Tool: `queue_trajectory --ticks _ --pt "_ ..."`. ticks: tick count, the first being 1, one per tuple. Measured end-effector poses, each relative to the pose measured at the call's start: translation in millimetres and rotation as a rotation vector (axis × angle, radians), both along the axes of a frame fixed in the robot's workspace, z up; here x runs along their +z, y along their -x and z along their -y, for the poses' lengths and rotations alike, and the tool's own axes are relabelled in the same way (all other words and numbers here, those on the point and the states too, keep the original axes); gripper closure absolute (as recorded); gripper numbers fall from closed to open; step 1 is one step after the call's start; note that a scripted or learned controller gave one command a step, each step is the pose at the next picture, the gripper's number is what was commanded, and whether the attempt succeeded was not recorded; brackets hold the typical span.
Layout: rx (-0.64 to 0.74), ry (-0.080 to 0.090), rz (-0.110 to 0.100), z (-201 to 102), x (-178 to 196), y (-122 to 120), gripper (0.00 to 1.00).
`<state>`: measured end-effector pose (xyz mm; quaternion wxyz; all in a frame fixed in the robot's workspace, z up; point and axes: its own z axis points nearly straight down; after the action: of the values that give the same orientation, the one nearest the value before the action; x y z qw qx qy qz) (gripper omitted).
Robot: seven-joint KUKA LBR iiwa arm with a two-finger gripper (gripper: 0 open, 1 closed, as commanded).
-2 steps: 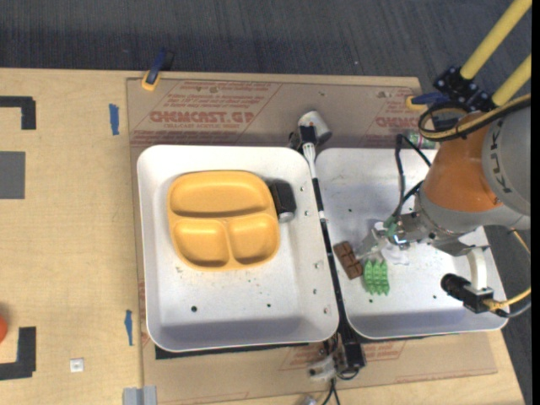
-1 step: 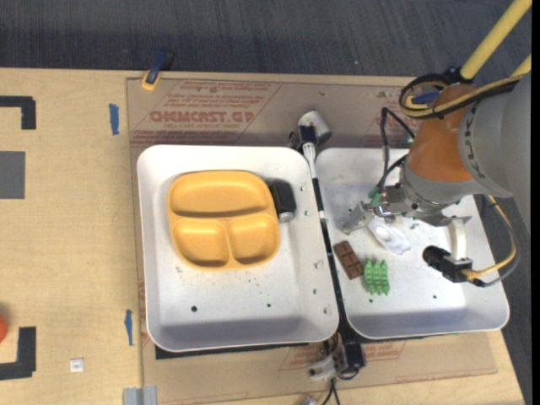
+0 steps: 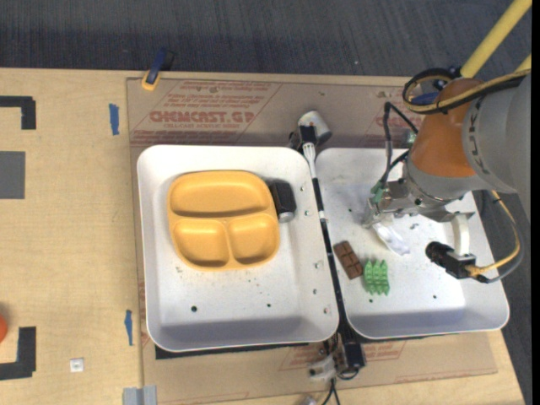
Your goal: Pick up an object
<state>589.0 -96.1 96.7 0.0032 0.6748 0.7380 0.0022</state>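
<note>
Grey arm (image 3: pixel 472 142) bends low over right bin (image 3: pixel 439 306).

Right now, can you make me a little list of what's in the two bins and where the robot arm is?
left bin: yellow tray with three sections; dark object touching its right edge
right bin: brown block, green block beside it, clear wrapper
arm: reaches over the right bin
gripper: low, just above the wrapper; fingers too hidden to judge
</note>
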Motion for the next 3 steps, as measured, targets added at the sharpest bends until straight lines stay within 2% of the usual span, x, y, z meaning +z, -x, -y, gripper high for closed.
queue_trajectory --ticks 1,2,3 --pt "0.000 0.000 -0.002 0.0 -0.7 0.5 0.00" --pt "0.286 0.000 -0.007 -1.6 -11.2 12.9 0.00" --pt "0.330 -0.001 -0.008 9.1 -11.4 28.3 0.00"
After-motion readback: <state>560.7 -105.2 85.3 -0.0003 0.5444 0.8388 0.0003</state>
